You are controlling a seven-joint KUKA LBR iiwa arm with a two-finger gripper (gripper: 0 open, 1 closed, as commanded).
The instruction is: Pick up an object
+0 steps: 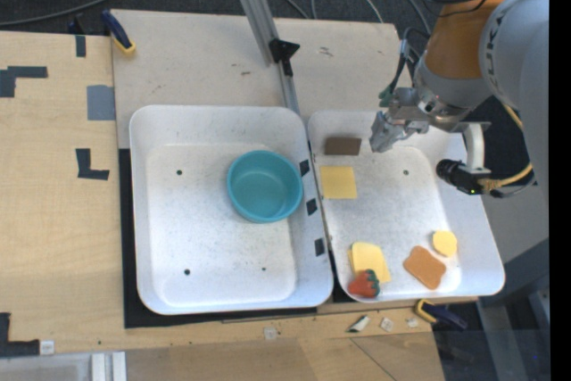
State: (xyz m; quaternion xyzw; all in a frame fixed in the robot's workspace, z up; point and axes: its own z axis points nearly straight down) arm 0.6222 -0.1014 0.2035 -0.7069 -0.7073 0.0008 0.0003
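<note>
Just left of the grey metal gripper point(385, 138) lies a dark brown block point(342, 145), a pale yellow square point(338, 182) below it; further left, a teal bowl point(263, 185) in a white, black-speckled bin point(161, 192); well below, an orange piece point(424, 267) and a red-and-green strawberry point(363, 285)

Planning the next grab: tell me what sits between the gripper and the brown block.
Nothing visible. The gripper hangs over the right bin near its far edge, and the brown block lies just beside it with bare bin floor between them.

We see open floor mid-right bin point(473, 281) — items crowd its near edge; the teal bowl point(264, 185) blocks the left bin's point(161, 281) centre.
</note>
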